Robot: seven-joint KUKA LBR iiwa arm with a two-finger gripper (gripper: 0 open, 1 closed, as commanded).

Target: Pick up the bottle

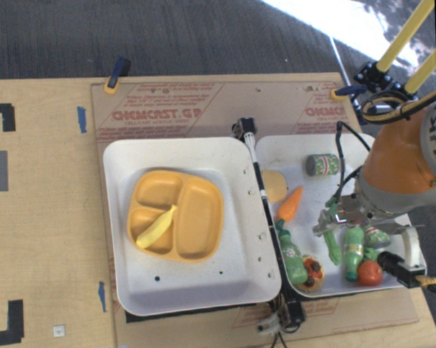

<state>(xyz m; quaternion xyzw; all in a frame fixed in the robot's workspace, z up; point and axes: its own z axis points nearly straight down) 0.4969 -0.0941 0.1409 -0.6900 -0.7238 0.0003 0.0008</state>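
— So where is the bottle (352, 248) now?

— Lying in the right bin (303, 148), near its front edge, beside a red tomato (369, 272) and another green bottle (291, 255) by the divider.

— And the pincer (334, 222)?

— Low over that bin, just above the bottle's neck. Whether it is apart or together, I cannot tell; the wrist hides it.

— Why so low?

— Probably lining up for a grasp among crowded items.

Grey arm (392, 198), orange band, black cables.
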